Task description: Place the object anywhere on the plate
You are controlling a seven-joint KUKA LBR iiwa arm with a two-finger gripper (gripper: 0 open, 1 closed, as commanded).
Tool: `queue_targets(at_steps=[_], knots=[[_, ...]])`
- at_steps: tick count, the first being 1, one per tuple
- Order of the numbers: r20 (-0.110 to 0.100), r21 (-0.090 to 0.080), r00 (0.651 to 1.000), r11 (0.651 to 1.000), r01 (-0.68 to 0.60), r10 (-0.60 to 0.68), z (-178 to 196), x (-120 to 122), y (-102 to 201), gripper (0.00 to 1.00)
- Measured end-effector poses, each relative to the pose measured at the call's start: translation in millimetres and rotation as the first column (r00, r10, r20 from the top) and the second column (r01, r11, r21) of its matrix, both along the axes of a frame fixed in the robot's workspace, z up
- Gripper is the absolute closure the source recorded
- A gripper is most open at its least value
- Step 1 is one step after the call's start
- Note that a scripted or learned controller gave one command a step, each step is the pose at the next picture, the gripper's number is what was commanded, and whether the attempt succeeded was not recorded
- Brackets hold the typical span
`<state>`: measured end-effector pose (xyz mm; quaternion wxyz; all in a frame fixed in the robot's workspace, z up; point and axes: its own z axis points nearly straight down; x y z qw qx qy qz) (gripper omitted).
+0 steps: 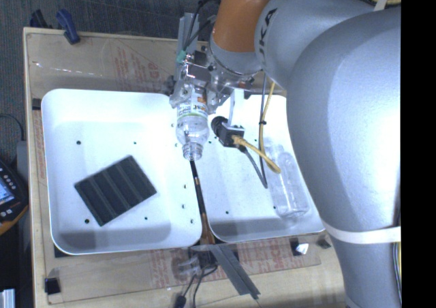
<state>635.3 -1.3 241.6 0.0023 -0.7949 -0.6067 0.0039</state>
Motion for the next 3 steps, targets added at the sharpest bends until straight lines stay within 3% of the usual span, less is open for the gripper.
queue_targets(at_steps=[1, 2, 3], knots=[[0.001, 0.0, 0.997, 0.997, 0.078, -0.078, -20.5, -24.3, 25.1, 1.0], [0.002, -0.001, 0.996, 0.996, 0.094, -0.094, 5.2, -52.6, 59.8, 1.0], [0.003, -0.001, 0.996, 0.996, 0.088, -0.088, 6.5, -117.9, 107.5, 1.0]])
